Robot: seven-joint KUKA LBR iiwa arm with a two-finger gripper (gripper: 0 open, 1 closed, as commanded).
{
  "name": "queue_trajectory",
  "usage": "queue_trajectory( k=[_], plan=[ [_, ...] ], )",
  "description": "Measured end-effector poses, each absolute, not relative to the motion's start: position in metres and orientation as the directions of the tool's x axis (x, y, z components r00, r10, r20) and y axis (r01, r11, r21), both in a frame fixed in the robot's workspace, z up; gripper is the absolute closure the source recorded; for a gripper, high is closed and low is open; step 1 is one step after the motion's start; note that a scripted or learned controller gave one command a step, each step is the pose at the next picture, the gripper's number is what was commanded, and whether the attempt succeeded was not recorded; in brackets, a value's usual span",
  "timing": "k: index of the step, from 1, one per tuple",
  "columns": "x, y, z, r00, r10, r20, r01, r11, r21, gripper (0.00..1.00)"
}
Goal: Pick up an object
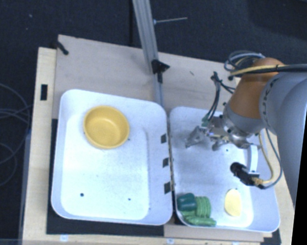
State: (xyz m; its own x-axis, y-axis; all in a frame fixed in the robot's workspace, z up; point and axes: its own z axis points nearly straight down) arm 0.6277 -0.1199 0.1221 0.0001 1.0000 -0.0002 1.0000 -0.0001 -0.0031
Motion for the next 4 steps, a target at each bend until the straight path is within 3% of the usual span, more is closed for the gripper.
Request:
queue_trajectory(
  k=[1, 4],
  plan=[
    [0.629, -0.121, 0.135, 0.001, 1.0, 0.0, 1.0, -0.001, 0.002, 1.0],
    [0.635, -0.136, 0.286, 0.0, 1.0, -0.001, 1.0, 0.0, 0.005, 1.0]
  ],
)
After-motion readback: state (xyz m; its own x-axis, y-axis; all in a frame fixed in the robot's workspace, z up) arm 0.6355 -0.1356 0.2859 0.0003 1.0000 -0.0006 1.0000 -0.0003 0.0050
